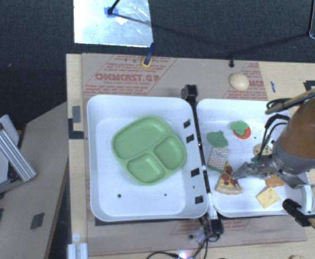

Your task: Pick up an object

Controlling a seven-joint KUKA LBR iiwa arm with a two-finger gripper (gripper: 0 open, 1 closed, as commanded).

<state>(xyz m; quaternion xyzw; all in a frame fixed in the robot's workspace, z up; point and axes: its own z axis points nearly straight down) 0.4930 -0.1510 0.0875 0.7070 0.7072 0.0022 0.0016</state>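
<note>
Lying just left of the gripper [242,171], the pizza slice [228,181], tip pointing up; jaw opening impossible to tell.

Overhead view of a bench with two shallow white bins; positions are given relative to the black divider [196,144] between them. Left of the divider, the left white bin [101,198] holds a pale green three-compartment plastic tray [149,150]. Right of the divider, the right white bin [244,112] holds a green leafy toy piece [217,138], a red tomato toy with green top [240,129], a speckled grey wedge [218,158], a toy pizza slice [228,181] and a yellow cheese block [267,197]. The grey arm with orange band [302,136] lies farthest right; its gripper [242,171] sits low, just beside the pizza slice.
</note>
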